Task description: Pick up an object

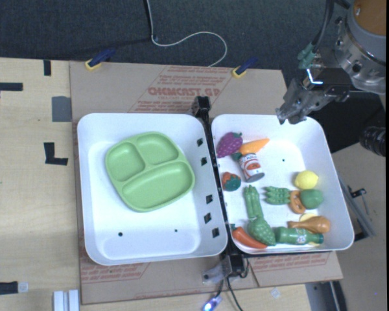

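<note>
The gripper (292,112) is hanging over the far right corner of the right bin (330,167), and nothing is sitting between its fingers. I cannot tell if the fingers are spread or pressed together, because they are dark and blurry. The toy food is lying in the right bin. A purple bunch of grapes (229,144) is resting at the far left, touching a small can (251,166) with a red label. A carrot (255,145) is lying just beside them. A yellow lemon (306,179) is sitting on the right, above a green ball (312,198). A green plate (150,170) with three parts is lying in the left bin (94,173).
</note>
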Robot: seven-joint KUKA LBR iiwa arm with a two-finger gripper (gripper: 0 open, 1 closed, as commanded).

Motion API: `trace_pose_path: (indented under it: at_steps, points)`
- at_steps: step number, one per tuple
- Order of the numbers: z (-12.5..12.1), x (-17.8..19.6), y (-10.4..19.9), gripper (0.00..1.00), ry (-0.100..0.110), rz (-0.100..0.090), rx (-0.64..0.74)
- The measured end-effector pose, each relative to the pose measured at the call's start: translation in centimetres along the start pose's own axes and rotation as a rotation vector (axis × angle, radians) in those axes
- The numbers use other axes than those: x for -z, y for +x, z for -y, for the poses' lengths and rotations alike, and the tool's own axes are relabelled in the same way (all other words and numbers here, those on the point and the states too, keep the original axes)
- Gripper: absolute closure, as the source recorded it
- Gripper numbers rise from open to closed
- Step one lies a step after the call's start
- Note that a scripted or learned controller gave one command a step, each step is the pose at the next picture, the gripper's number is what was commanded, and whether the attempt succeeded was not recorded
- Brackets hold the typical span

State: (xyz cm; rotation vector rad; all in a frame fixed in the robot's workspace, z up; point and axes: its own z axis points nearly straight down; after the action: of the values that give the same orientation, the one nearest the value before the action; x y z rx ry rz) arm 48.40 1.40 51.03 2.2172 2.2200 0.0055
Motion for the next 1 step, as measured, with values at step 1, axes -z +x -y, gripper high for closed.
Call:
trace_pose_path:
  at_steps: [1]
  points:
    - [-0.26,2.56,7.22,1.00,0.003,-0.002,0.008]
